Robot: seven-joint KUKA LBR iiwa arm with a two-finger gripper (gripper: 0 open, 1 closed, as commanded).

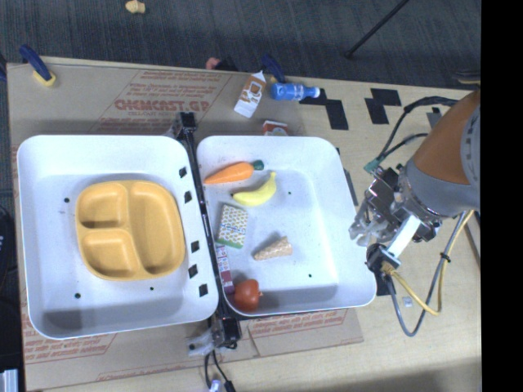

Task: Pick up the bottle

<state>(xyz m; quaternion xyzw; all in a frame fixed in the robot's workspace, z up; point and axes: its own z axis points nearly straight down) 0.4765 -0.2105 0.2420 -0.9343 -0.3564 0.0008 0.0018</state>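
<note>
We log the small blue plastic bottle (288, 92) lying on the tabletop (425, 349), well beyond the end effector (372, 231), whose state we cannot tell.

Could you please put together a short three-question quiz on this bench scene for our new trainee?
1. True or false: the blue bottle lies inside the right bin.
2. Which item lies nearest the carrot? A) tomato B) banana C) yellow tray
3. Fill in: the yellow tray has ___ compartments.

Key
1. False. The bottle lies on the bench beyond the bin's far rim, beside a small carton.
2. B. The banana lies just beside the carrot.
3. Three. The tray sits in the left bin, while the gripper hangs at the right bin's right edge, far from the bottle.
</note>
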